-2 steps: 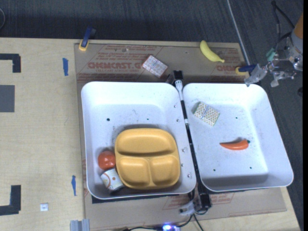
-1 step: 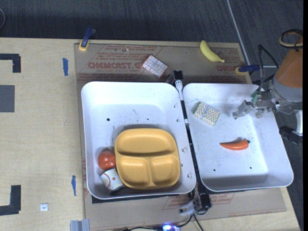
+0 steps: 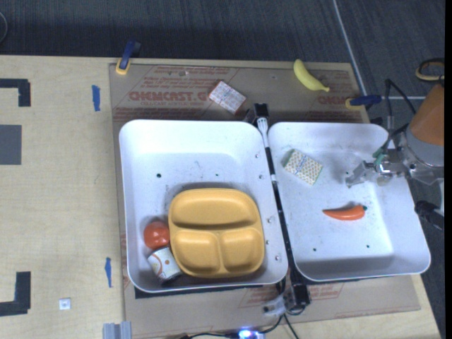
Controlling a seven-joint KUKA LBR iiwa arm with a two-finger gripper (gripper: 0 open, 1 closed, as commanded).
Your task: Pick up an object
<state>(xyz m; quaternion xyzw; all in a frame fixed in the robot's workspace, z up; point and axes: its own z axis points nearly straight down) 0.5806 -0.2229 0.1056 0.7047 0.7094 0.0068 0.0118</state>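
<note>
While hovering low over the right bin point(image 3: 395, 256), reaching in from three o'clock with the end effector point(image 3: 357, 175), gripping nothing, opening too blurry to tell. Resting free at six o'clock from it, orange pepper point(image 3: 345, 212), maybe getting picked next.

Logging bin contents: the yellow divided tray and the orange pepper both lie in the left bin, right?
Not quite. The camera view shows the yellow divided tray in the left bin, but the orange pepper lies in the right bin, on its floor, apart from the gripper.
</note>
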